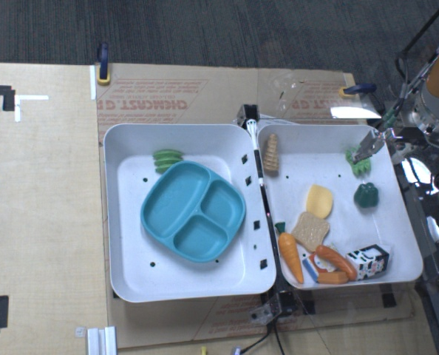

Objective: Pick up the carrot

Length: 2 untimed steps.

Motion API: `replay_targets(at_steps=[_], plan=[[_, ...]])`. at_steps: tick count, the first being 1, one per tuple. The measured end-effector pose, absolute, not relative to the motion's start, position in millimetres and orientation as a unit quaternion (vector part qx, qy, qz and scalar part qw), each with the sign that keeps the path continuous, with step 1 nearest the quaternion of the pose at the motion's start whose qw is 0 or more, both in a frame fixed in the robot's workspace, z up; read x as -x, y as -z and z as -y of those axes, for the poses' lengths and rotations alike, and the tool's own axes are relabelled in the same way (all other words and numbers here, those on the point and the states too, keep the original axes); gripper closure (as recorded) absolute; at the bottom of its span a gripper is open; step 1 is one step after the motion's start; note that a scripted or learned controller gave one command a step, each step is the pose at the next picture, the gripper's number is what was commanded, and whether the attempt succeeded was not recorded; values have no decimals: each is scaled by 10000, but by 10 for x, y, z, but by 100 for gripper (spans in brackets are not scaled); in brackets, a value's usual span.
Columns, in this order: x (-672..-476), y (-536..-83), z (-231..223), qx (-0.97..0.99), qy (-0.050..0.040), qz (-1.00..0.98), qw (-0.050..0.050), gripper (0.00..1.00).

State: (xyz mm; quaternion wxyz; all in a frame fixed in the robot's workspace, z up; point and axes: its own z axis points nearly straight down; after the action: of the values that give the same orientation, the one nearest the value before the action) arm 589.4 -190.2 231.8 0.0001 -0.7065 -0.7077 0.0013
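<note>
Two white bins on cardboard-covered bench; carrot lies right; jaws' state unclear.

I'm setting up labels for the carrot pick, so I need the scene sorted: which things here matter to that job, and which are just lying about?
Part of the job:
carrot, in the right bin
gripper, above that bin's far right corner

Lying about:
blue divided plate
green pea pod
cheese wedge
bread slice
sausage
milk carton
dark green pepper

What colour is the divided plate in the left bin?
Light blue, a solid turquoise shade. The divided plate shows best in the camera view.
</note>
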Motion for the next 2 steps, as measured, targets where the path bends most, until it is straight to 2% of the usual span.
replay_targets(at_steps=[1, 2], plan=[[-5669, -1241, 1673, 6758, -10, 7371, 5, 0], [-5817, -916, 1434, 7479, -9, 6638, 9, 0]])
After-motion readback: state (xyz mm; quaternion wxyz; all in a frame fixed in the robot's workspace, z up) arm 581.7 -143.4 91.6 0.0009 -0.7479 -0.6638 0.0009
